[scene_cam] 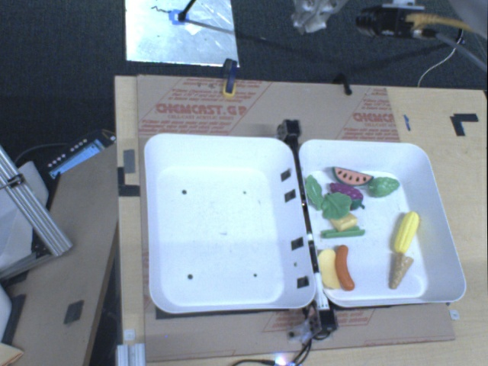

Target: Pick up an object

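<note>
Toy foods crowded the right bin (438, 204): watermelon slice (351, 176), corn (406, 230), sausage (344, 268). The gripper (315, 10) hovered far above; its finger state was unclear. Tight clustering risked a glancing miss.

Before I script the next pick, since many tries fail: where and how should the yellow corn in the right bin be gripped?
Grip the corn across its narrow middle, coming straight down from above. It lies flat, long axis running nearly up-down in the view, apart from the cone below it and with bare bin floor on both sides for the fingers.
</note>
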